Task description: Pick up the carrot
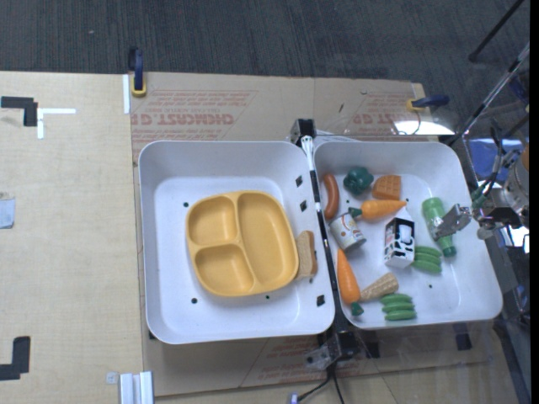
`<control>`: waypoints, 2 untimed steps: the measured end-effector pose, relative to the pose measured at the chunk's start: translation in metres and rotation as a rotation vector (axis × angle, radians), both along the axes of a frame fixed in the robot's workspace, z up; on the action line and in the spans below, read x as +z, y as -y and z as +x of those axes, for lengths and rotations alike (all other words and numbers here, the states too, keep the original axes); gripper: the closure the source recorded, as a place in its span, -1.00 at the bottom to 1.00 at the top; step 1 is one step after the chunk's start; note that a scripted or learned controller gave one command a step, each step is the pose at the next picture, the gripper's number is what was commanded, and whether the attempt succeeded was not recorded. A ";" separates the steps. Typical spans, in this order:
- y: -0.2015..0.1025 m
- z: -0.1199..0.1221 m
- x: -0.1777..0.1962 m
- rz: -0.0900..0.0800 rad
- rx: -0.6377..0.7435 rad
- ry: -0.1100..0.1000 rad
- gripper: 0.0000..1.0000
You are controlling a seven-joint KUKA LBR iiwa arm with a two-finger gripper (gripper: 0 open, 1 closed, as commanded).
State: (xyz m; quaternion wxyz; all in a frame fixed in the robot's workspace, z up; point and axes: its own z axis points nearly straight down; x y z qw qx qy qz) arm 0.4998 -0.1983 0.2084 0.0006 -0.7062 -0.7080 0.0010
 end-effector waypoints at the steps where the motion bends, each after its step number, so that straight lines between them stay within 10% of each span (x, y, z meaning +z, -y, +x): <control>1: -0.048 -0.021 -0.073 0.001 -0.010 0.001 -1.00; 2: -0.052 0.055 -0.059 -0.001 0.087 0.001 -1.00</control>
